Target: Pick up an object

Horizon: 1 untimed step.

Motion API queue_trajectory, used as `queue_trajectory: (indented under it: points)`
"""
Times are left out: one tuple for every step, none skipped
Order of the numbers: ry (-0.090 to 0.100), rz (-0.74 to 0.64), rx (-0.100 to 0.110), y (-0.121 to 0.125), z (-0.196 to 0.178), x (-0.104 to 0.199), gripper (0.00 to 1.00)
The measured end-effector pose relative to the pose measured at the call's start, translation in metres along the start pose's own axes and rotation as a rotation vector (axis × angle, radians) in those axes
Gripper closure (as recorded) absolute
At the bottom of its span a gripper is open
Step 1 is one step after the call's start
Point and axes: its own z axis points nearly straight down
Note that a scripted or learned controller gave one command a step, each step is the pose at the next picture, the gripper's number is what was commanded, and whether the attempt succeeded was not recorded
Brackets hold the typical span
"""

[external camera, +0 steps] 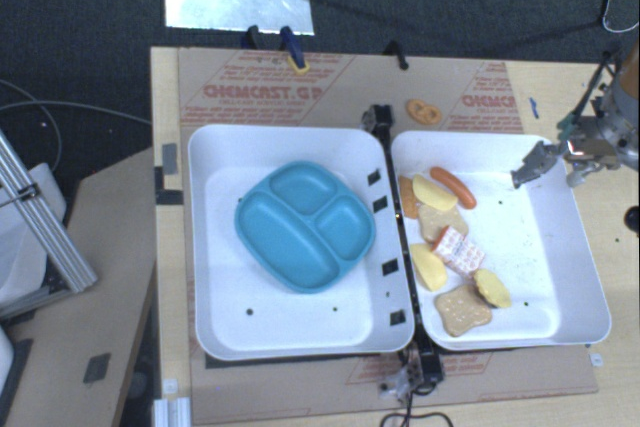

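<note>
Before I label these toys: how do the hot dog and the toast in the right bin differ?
The hot dog is orange-red and long; the toast is tan and flat. The hot dog lies near the right bin's far end, the toast near its front edge. Both rest loose beside other play food.

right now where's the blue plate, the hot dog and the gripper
blue plate [303,226], camera view, on the ridge between its compartments
hot dog [452,186], camera view, middle of the sausage
gripper [552,167], camera view, between its fingertips, above the right bin's far corner
</note>
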Motion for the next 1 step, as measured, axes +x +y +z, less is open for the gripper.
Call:
queue_trajectory:
  points:
    - [0.005, -0.006, 0.012, 0.0064, 0.1495, 0.051, 0.0]
